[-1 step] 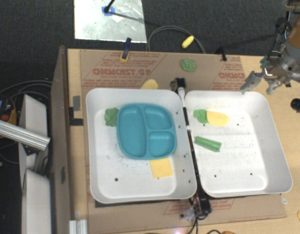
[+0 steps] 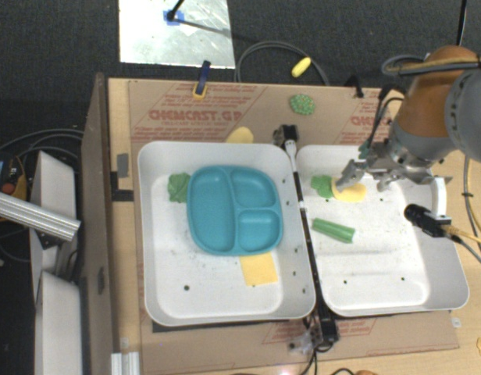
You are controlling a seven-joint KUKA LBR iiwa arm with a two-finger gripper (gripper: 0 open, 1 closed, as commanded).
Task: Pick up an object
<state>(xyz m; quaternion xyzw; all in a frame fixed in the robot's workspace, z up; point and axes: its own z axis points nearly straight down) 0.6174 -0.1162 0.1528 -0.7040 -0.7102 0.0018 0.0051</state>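
Camera view: gripper (image 2: 358, 175) low in the right bin (image 2: 428, 287).
Finger state cannot be told. It hangs over a yellow piece (image 2: 350, 194), near a green cylinder (image 2: 333, 230).

A yellow plug (image 2: 301, 67) and a green knobbly disc (image 2: 302, 104) lie near the bench's far edge. A shiny metal sheet (image 2: 176, 20) lies beyond its far left corner, and an aluminium bar (image 2: 33, 216) is off its left edge.

A brown cardboard sheet (image 2: 225, 112) with red print covers the tabletop, dark carpet floor (image 2: 45, 45) lies around it, a shiny metal plate (image 2: 176, 22) lies behind, and black cables (image 2: 37, 143) run at left.
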